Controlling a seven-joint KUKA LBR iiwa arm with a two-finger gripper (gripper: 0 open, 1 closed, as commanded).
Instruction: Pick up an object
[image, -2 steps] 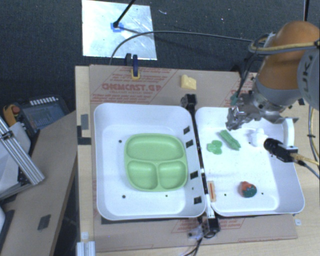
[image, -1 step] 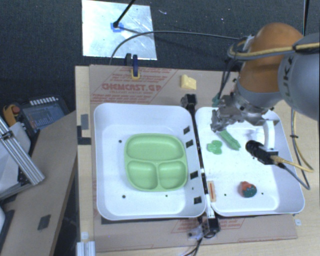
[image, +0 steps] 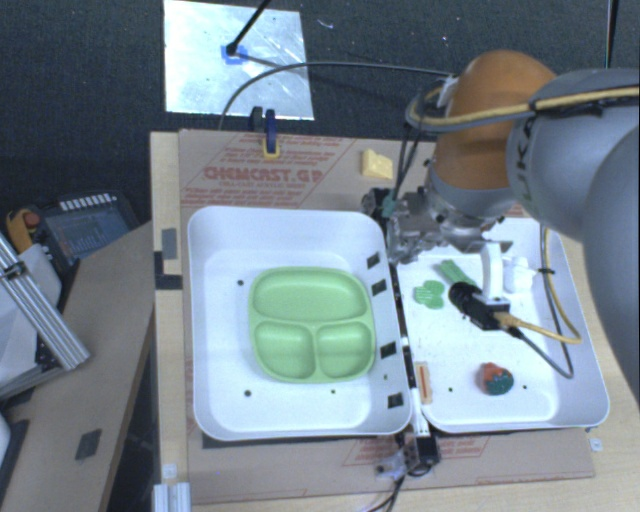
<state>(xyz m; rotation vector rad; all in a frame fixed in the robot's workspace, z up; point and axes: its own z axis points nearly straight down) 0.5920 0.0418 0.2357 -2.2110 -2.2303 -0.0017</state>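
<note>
Objects open to picking lie in both bins, and none has been lifted yet. On the left, the shallow white left bin (image: 200, 330) holds a pale green plastic plate with three compartments (image: 310, 325), lying flat near the bin's middle. Across the divider, the shallow white right bin (image: 560, 390) holds smaller pieces: a small green clover-shaped piece (image: 430, 293) near its left wall, a short green strip (image: 455, 270) just beside and above it, and, well apart toward the near edge, a small round object in reddish-brown and teal (image: 495, 378). All rest on the bin floors.

The grey arm with its orange band (image: 490, 120) reaches in from the right and hangs over the far left corner of the right bin, close above the two green pieces. Whether the jaws are open or closed cannot be told from this angle, and nothing is visibly held between them. By that reading the task is at its approach stage: the grasp and the lift are both left to do.
</note>
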